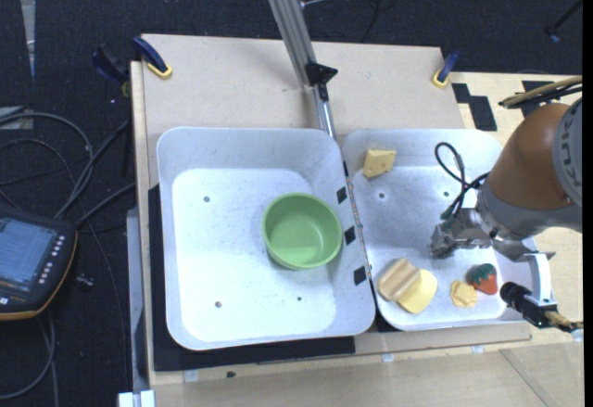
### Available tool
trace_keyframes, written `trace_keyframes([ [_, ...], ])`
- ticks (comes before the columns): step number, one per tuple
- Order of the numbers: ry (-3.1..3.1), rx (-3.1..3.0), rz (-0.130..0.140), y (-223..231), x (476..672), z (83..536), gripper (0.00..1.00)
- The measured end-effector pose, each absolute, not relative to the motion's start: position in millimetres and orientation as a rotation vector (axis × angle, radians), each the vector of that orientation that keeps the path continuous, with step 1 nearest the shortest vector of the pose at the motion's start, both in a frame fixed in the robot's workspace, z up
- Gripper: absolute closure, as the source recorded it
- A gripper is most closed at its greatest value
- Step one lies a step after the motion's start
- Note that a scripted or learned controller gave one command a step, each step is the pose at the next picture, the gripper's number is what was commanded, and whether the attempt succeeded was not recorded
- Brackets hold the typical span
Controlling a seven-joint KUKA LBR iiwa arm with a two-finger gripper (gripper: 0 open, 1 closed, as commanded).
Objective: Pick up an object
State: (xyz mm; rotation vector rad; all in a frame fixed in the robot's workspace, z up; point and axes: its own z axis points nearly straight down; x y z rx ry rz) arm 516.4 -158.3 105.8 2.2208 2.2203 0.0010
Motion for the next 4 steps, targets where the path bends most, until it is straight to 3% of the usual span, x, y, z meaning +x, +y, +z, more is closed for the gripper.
trace_keyframes([
  [2, 2.219, 2.218, 0.005, -155, 511.7, 229, 1.0],
  [3, 2.221, 2.22, 0.001, -155, 512.2, 246, 1.0],
  [4, 2.227, 2.217, 0.0, -107, 534.2, 234, 1.0],
])
